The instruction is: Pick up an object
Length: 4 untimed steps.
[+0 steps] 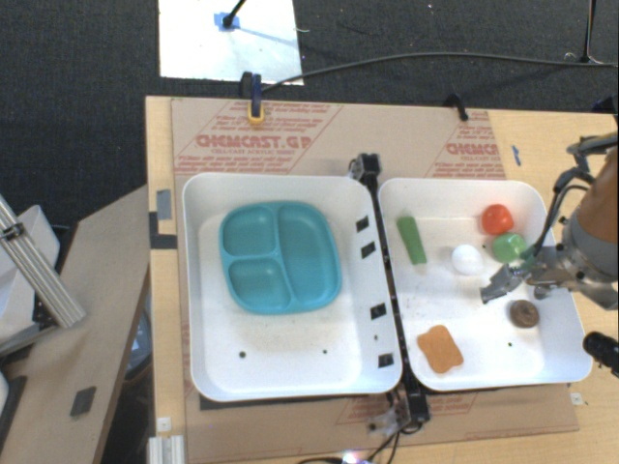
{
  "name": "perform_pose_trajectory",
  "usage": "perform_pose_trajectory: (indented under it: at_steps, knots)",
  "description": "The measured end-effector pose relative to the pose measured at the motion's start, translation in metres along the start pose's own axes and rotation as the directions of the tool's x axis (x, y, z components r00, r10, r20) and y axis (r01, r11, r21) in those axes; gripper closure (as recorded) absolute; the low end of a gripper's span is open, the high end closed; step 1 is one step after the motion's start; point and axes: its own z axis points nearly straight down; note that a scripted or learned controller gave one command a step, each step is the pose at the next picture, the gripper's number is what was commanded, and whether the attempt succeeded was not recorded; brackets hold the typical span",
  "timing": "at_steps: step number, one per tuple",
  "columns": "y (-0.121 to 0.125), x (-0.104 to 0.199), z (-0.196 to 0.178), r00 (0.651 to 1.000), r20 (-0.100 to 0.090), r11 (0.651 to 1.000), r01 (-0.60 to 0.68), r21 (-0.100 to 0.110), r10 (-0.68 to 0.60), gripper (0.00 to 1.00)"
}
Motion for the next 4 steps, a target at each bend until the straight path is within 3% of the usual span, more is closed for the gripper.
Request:
perform_pose_trajectory:
  at_steps: [1, 3, 4]
  knots:
    - [0.003, 0.0, -0.005, 1.0, 0.002, 1.0, 0.003, -0.011, -0.003, 0.0]
    - [0.001, -0.012, 0.105, 1.0, 0.001, 1.0, 0.0, -0.007, 0.0, 0.0]
    - [0.001, -0.011, 0.116, 1.0, 0.001, 1.0, 0.001, -0.009, -0.001, 0.0]
